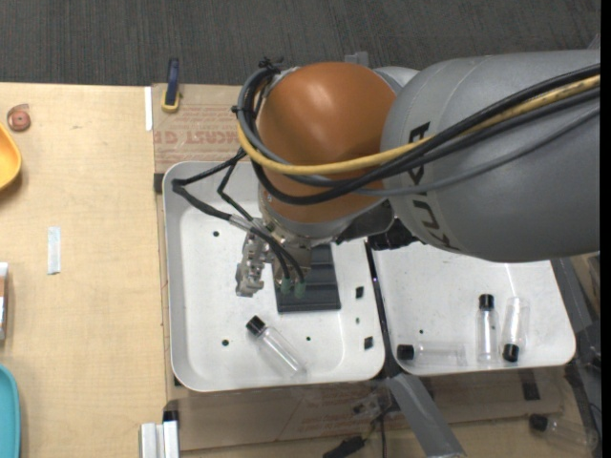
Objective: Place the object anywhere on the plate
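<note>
A clear vial with a black cap (272, 343) lies on its side on the floor of the left bin (191, 284), toward the front. Just behind it to the right sits a dark grey rectangular plate (320, 289), partly hidden under the arm. My gripper (251, 277) hangs low over the left bin, at the plate's left edge and a little behind the vial. Nothing shows in its grasp. The orange band and the grey wrist cover the back half of the bin.
The right bin (544, 284) holds three more clear vials: two upright-lying ones (487, 327) (513, 327) and one along its front wall (431, 354). A wooden bench top (86, 208) lies left of the bins, with small items along its left edge.
</note>
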`<action>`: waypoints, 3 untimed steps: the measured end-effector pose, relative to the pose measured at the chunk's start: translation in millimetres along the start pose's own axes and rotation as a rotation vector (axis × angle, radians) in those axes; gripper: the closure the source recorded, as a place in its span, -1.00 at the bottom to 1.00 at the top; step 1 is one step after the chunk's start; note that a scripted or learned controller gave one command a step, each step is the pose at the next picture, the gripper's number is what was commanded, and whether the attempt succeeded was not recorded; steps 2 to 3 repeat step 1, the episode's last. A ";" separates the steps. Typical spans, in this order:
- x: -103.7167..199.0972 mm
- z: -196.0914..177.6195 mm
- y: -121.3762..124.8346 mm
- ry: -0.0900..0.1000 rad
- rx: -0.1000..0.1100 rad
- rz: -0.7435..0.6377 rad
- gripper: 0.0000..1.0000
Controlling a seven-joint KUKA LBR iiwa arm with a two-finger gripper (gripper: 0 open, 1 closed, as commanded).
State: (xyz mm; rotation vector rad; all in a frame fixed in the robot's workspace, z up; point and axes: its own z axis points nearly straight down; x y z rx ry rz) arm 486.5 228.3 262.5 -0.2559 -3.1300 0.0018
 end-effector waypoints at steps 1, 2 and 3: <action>-0.1 0.0 -0.1 0.000 0.000 0.000 -1.00; -0.1 0.0 -0.1 0.000 0.000 0.000 -1.00; -0.1 0.0 -0.1 0.000 0.000 0.000 -1.00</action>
